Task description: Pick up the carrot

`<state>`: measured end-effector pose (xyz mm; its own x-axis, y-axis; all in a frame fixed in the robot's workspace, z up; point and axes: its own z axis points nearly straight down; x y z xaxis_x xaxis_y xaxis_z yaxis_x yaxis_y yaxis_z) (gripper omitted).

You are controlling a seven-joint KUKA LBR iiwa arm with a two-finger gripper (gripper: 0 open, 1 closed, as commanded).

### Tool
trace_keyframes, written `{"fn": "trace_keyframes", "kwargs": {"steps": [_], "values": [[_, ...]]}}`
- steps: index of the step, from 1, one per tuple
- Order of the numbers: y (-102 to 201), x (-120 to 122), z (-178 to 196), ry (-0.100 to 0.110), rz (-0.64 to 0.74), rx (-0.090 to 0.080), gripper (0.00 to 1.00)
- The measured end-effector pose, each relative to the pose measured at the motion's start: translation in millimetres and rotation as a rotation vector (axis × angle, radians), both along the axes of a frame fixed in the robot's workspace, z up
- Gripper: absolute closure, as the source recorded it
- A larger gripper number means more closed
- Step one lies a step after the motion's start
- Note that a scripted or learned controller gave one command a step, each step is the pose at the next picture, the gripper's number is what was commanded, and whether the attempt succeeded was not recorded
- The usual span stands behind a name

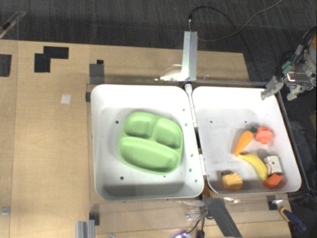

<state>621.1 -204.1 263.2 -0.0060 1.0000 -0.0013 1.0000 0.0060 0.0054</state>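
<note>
In the right bin (218, 108), the carrot (243, 142) touches the banana (254, 165); the gripper (280, 89), fingers spread and empty, might snag both.

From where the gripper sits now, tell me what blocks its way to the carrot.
Nothing visible does. The gripper hangs over the right bin's upper right corner, with bare white floor between it and the carrot. A pink toy touches the carrot's green top and the banana lies at its tip, crowding a grasp.
</note>
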Motion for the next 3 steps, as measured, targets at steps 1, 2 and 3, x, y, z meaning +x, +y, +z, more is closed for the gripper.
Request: {"fn": "trace_keyframes", "kwargs": {"steps": [1, 2, 3], "values": [[27, -67, -122, 0.003, -0.071, 0.002, 0.0], [45, -82, -173, -0.008, 0.171, -0.002, 0.0], [46, -80, -161, -0.014, 0.172, -0.001, 1.0]]}}
